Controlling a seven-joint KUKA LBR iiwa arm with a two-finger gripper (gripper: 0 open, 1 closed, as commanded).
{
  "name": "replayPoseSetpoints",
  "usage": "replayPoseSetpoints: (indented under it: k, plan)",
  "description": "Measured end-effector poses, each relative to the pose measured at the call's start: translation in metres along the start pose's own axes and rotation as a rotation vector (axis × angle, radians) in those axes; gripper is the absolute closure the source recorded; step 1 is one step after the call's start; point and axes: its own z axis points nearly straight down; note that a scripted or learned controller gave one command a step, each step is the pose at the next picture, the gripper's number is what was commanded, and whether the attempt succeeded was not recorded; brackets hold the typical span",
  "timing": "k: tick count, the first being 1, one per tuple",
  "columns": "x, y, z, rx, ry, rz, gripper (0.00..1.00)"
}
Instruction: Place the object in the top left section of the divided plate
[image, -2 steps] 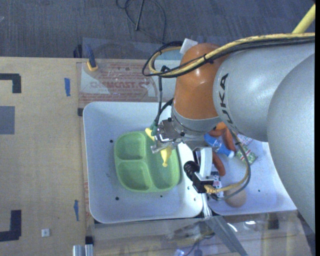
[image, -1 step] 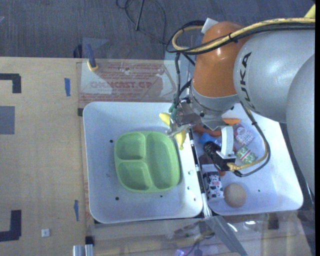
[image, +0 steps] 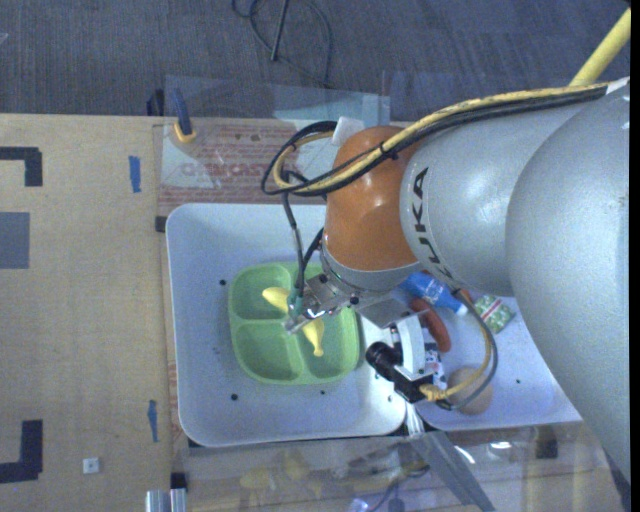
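Yellow object (image: 316, 341), small and elongated, lies on green divided plate (image: 250, 340), in section toward plate's right side, just below gripper (image: 300, 318). Second yellow piece (image: 275, 297) sits in upper section, just left of gripper. Gripper hangs over plate's middle; how far it is open, cannot tell. Plate rests in left white bin (image: 200, 300). Arm (image: 470, 210) grey with orange band; letters "UKA" readable on it. Right bin (image: 530, 385) holds blue item (image: 432, 291), green packet (image: 496, 312); print there too small to read.

Arm (image: 480, 200) overhangs plate's (image: 255, 350) right half; plate's left sections open from above; bin floor (image: 195, 260) left of plate bare.
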Motion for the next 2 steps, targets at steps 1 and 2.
replayPoseSetpoints:
  k: [1,2]
  plan:
    - [-0.073,0.016,-0.034,-0.004,-0.003,-0.019,1.00]
    - [-0.012,0.012,-0.057,-0.003,-0.001,-0.309,1.00]
